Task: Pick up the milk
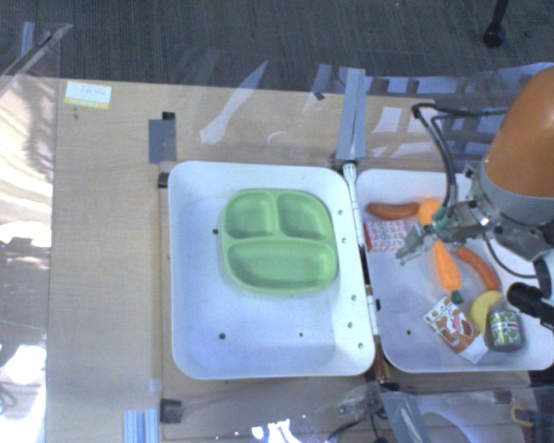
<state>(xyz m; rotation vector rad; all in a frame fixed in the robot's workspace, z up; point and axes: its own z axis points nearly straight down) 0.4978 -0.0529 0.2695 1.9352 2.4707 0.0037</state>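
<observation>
Camera view: tool (417, 244) hangs over the milk (382, 236); its state I cannot tell; arm (534, 146) hides the right bin's (399, 340) corner.

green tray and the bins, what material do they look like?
Green tray: likely molded plastic, matte, with soft rounded compartment walls and even color. Left bin and right bin: probably plastic too, white, faintly glossy, with rounded corners; coated metal can't be ruled out.

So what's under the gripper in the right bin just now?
Beneath the gripper lies a red-and-white carton, probably the milk, flat on the right bin floor. A carrot lies beside it. The arm covers the bin's far right part.
</observation>
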